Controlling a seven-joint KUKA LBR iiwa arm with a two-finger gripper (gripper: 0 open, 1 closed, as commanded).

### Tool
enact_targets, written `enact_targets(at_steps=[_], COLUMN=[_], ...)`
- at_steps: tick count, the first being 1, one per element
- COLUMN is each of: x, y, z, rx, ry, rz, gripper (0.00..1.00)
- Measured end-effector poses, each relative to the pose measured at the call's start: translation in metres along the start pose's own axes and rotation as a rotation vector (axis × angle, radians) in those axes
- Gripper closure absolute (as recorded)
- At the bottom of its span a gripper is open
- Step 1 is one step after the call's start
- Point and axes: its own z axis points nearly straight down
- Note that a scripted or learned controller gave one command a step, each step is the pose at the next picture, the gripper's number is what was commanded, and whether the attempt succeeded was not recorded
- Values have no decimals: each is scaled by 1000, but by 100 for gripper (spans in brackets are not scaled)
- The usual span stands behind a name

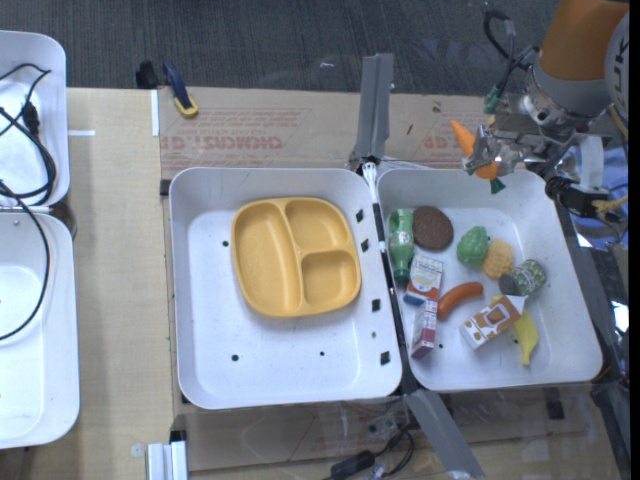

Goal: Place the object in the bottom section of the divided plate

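Observation:
The yellow divided plate [252, 286] lies in the left bin [200, 358], with one long section on its left and two smaller ones on its right. My gripper [484, 160] hangs over the far left corner of the right bin [570, 368]. It is shut on an orange toy carrot [463, 134], which sticks out up and to the left of the fingers, with a green tip below them. The carrot is lifted off the bin floor, well to the right of the plate.
The right bin holds several toy foods: a green bottle [401, 243], a brown patty [433, 227], a green vegetable [472, 246], corn [498, 258], a sausage [459, 297], cartons [490, 323] and a banana [526, 338]. A grey divider post [375, 108] stands between the bins.

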Motion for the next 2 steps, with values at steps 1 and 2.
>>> enact_targets(at_steps=[1, 2], x=[84, 149], y=[-5, -9], z=[57, 56], rx=[1, 0], ry=[0, 0], rz=[111, -129], gripper=[100, 100])
